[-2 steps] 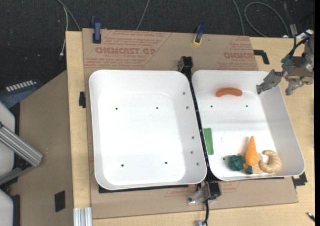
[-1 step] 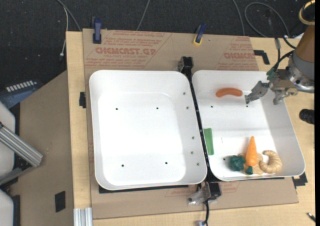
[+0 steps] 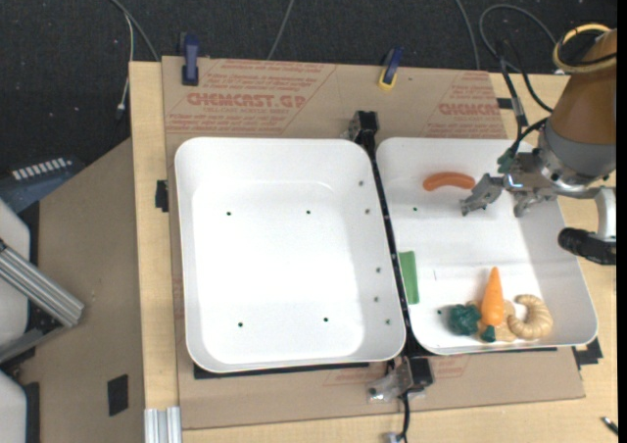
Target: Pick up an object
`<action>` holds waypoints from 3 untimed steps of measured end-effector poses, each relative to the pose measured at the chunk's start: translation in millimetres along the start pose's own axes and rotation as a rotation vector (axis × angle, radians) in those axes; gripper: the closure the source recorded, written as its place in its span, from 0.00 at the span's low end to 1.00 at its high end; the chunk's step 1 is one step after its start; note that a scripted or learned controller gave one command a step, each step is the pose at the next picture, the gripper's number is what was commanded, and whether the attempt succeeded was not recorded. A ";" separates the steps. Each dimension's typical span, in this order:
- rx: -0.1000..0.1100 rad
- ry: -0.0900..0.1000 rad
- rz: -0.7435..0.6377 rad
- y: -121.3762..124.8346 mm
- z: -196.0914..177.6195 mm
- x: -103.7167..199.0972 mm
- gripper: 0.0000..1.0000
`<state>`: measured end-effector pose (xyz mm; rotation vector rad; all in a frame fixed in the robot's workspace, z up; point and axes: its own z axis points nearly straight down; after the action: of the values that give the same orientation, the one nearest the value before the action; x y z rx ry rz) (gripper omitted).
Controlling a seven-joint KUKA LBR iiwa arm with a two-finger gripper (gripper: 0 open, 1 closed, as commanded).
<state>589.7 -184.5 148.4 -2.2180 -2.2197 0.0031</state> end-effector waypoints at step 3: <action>-0.008 -0.002 0.000 5.5 -14.8 13.5 1.00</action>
<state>595.2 -171.0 163.2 -2.2229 -2.2245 -0.0036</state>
